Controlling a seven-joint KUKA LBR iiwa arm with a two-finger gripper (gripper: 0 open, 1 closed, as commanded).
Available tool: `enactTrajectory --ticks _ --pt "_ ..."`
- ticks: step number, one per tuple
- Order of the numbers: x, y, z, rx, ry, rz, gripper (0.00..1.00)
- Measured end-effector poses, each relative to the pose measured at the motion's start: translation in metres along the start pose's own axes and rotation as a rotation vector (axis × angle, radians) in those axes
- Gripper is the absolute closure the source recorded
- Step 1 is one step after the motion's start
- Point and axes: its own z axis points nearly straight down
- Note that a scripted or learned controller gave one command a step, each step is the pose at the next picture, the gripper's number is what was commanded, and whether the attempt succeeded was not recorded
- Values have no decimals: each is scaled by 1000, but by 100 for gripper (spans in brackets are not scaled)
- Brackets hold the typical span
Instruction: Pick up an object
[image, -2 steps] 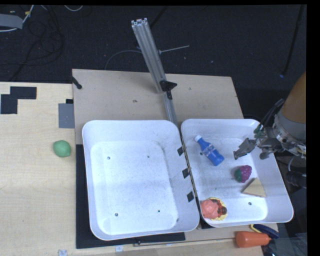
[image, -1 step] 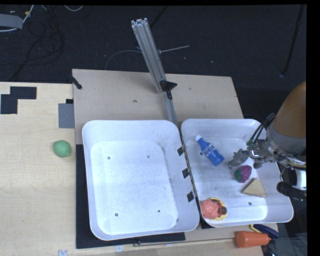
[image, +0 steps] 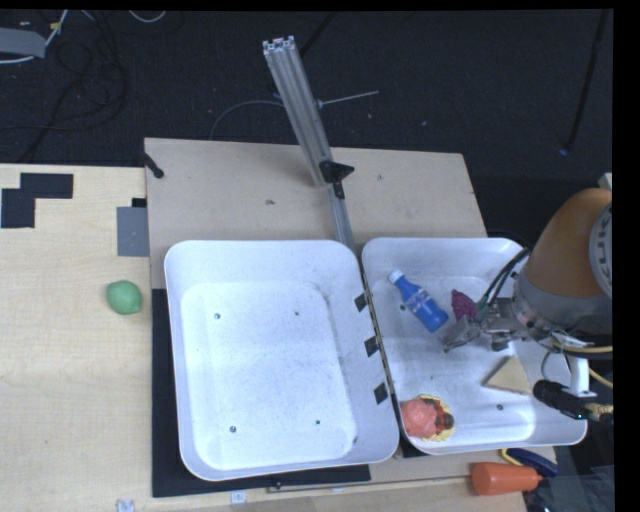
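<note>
Gripper (image: 462, 335): down in the right bin (image: 500, 430), fingers' state — cannot tell.
Bottle (image: 419, 302): just left of gripper, long axis slanting toward it.
Purple thing (image: 463, 301): touching close above.

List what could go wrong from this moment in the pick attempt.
1. The claw sits low in the right bin between the blue bottle and a small dark purple object; closing here could nudge either aside rather than grip it.
2. The bottle lies on its side and may roll away.
3. The tan wedge lies close under the wrist and could get bumped.
</note>
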Motion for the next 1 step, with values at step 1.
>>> enactTrajectory --ticks 1 --pt "-1 1 -12 -3 -1 2 100"
